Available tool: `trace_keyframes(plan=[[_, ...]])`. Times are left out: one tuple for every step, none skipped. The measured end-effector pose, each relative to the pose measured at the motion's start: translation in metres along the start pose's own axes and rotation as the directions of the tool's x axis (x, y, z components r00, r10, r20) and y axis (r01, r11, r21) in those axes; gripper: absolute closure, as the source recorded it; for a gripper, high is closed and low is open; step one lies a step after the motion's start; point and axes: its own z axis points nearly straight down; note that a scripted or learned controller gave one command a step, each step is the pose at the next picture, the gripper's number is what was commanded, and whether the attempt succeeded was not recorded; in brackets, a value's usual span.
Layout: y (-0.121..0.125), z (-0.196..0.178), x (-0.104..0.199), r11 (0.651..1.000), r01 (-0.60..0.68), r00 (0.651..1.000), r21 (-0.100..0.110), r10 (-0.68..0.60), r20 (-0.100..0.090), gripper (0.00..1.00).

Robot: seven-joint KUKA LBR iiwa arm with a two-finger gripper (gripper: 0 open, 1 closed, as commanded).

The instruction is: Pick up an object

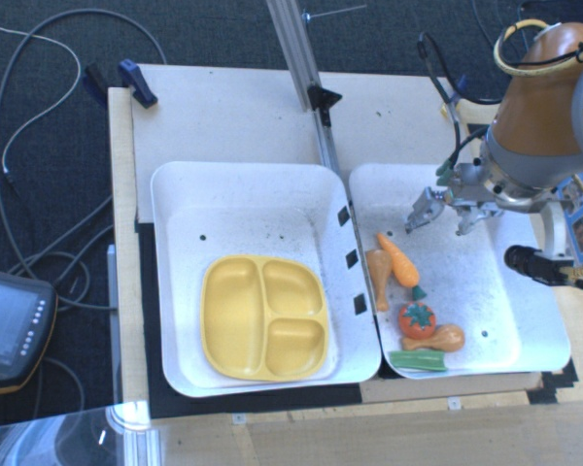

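Orange carrot (pixel 397 259), one tomato (pixel 418 319), one green pod (pixel 417 360); fingers (pixel 417 215) spread wide, holding nothing

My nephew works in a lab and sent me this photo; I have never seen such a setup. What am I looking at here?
One camera looks down at a slant on a bench with two shallow white bins. The grey robot arm with an orange band reaches in from the right. Its two-finger gripper hovers open above the right bin, holding nothing. That bin contains toy food: an orange carrot, a red tomato and a green pod. The left bin holds a yellow divided plastic plate.
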Motion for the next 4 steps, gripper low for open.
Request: trace_keyframes(plan=[[0.0,0.0,0.0,1.0,0.0,1.0,-0.001,0.0,0.0,0.0],[0.004,0.062,0.004,1.0,-0.001,1.0,0.006,0.001,0.0,0.0],[0.002,0.103,0.001,1.0,-0.002,1.0,0.0,0.002,0.0,0.0],[0.009,0.121,-0.001,1.0,-0.003,1.0,-0.02,0.003,0.003,0.0]])
